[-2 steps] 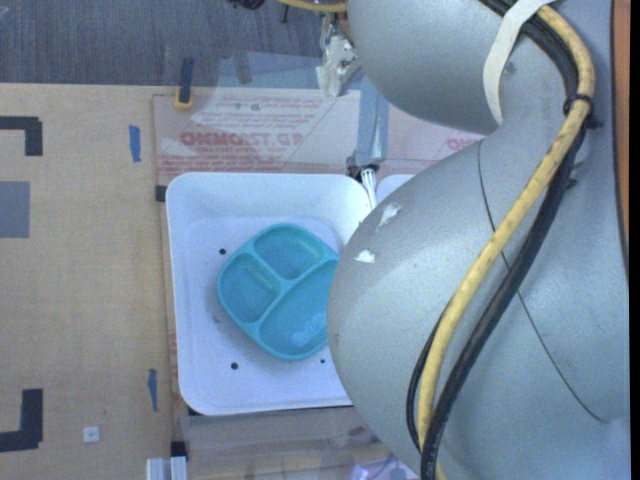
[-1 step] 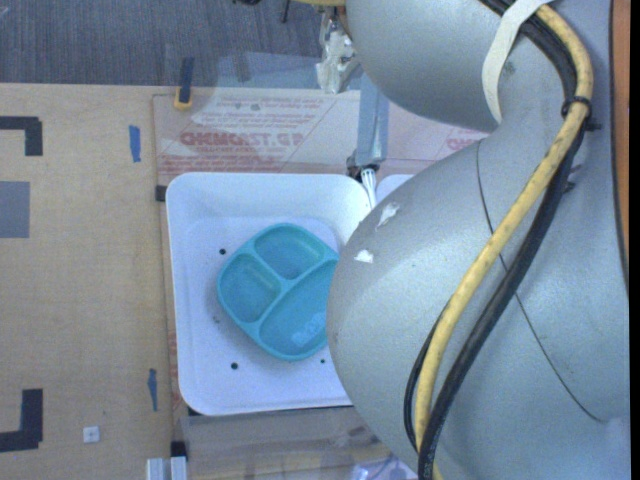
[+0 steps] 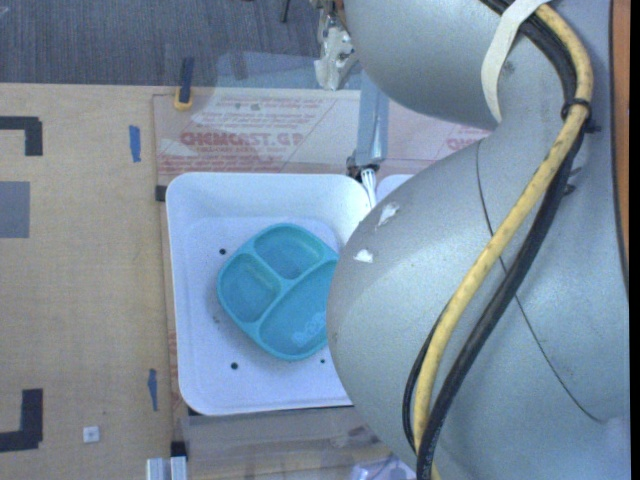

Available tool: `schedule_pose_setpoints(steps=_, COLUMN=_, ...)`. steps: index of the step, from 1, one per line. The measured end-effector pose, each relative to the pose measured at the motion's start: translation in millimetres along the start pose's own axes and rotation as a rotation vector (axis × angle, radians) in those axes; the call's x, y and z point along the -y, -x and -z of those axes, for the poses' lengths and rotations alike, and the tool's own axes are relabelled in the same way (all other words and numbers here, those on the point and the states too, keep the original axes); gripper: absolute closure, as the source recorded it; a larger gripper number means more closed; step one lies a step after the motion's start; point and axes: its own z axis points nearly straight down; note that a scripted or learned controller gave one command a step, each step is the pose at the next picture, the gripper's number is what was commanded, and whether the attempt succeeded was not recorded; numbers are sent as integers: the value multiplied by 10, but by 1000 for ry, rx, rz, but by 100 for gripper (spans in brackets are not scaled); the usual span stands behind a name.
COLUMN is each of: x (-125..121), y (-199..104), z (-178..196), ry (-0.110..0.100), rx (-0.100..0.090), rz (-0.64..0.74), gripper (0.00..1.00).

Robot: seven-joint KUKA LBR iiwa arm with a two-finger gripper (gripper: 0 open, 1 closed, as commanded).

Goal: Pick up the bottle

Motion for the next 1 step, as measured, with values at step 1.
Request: schedule_pose_setpoints(steps=1, x=86, y=240, z=-586, ry=-7, rx=-24, rz=-14, gripper=100)
